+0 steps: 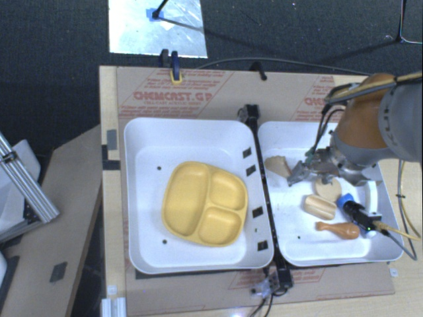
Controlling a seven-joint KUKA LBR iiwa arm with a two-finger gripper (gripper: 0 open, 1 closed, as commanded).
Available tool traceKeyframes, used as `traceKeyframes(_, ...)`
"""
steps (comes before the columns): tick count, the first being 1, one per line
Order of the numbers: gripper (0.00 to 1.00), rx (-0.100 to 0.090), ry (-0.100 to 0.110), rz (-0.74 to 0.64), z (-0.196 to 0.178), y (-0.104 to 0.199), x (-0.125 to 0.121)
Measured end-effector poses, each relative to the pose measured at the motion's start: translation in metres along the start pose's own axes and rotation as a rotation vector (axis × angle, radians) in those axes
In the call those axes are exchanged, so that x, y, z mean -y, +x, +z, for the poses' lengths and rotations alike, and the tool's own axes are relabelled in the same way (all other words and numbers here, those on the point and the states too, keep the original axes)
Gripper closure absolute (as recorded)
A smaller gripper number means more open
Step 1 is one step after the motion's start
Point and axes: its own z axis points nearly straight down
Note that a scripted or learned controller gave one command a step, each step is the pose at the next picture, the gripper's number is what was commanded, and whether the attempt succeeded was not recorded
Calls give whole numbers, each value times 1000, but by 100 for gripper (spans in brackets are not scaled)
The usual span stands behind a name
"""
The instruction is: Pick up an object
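The right white bin (pixel 295 248) holds several small things. A beige wedge-shaped piece (pixel 277 166) lies at its left, near the divider. A pale round disc (pixel 327 189) lies in the middle, with a tan bread-like block (pixel 320 207) just below it. A brown drumstick-shaped toy (pixel 338 229) lies near the front. My gripper (pixel 299 174) hangs low in this bin, just right of the beige wedge and left of the disc. I see nothing held in it. The grey arm with its orange band (pixel 370 114) reaches in from the right.
The left white bin (pixel 142 177) holds a yellow divided plate (pixel 205 203) lying flat in its middle. A black ridge with clips (pixel 256 177) separates the two bins. A cardboard sheet (pixel 198 91) lies under both, with a shiny square panel (pixel 155 15) on the floor beyond.
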Motion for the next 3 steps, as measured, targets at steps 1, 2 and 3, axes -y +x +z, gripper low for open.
traceKeyframes(1, 100, 2, -7, 0, -14, -1, -2)
traceKeyframes(2, 100, 3, -12, -2, -78, -6, -7)
traceKeyframes(3, 100, 3, -10, 0, -136, -15, -4)
